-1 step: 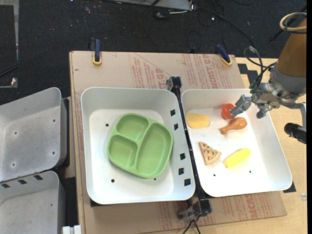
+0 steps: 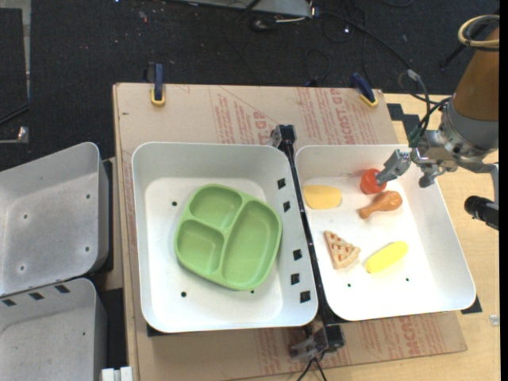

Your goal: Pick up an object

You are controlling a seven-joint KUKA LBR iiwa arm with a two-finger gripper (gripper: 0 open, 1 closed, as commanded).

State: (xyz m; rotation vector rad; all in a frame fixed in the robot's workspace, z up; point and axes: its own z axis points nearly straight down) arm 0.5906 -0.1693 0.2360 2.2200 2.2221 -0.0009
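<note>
Hovering with gripper (image 2: pixel 406 167) spread wide and holding nothing over far part of right bin (image 2: pixel 444 236), just beside small red toy (image 2: pixel 371 182), probably light, stiff and slippery, so pinching across its round middle.

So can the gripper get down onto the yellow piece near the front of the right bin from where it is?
Probably yes. The gripper hangs by the red piece at the back of the right bin. The yellow piece lies apart from the waffle slice and drumstick, uncovered from above.
</note>
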